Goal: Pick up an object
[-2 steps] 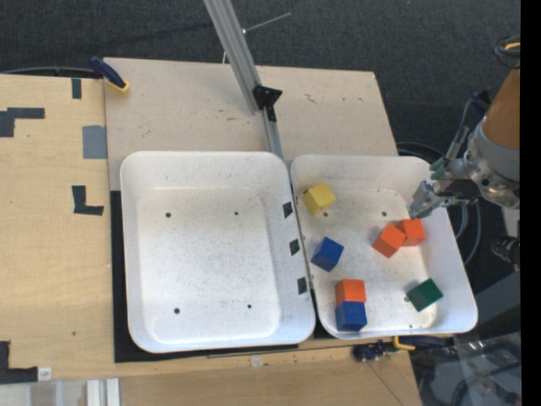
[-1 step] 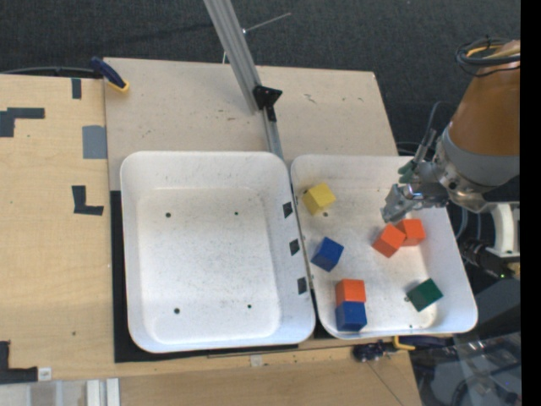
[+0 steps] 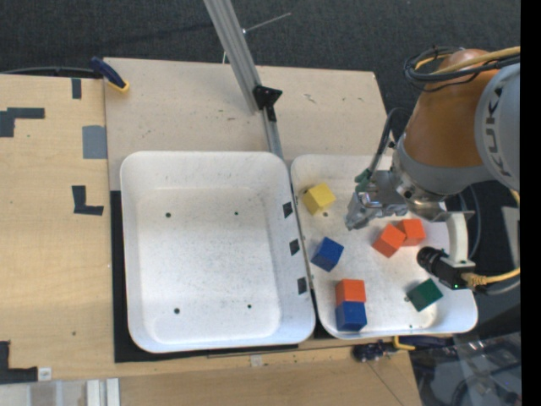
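- Your claw (image 3: 362, 212) hung low in the right bin (image 3: 439, 315), between yellow cube (image 3: 319, 198) and orange cubes (image 3: 390, 239).
- Its state (blurred) you couldn't tell.

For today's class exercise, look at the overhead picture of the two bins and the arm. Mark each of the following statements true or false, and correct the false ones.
1. All the blocks lie in the right-hand bin. True.
2. The yellow block sits in the bin on the left. False: it lies near the right bin's upper left corner.
3. An orange block touches a blue block near the bin's front edge. True.
4. The end effector hovers over the left bin. False: it is over the right bin, between the yellow block and the two orange blocks.
5. The green block lies near the bin's right side. True.
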`<action>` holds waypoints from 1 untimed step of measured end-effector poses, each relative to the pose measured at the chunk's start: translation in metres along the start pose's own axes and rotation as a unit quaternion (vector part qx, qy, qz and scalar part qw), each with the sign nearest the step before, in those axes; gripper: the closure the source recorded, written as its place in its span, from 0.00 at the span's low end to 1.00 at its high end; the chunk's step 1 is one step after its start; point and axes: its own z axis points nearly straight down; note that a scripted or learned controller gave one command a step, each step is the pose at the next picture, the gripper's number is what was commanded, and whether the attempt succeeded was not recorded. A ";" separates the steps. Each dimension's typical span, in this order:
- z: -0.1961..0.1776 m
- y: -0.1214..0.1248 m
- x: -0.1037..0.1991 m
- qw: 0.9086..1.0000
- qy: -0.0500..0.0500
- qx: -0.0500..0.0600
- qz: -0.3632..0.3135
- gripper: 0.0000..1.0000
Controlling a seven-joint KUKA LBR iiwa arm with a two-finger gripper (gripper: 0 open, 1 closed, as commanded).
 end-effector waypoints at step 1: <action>0.005 -0.007 0.063 1.000 0.000 0.000 0.000 1.00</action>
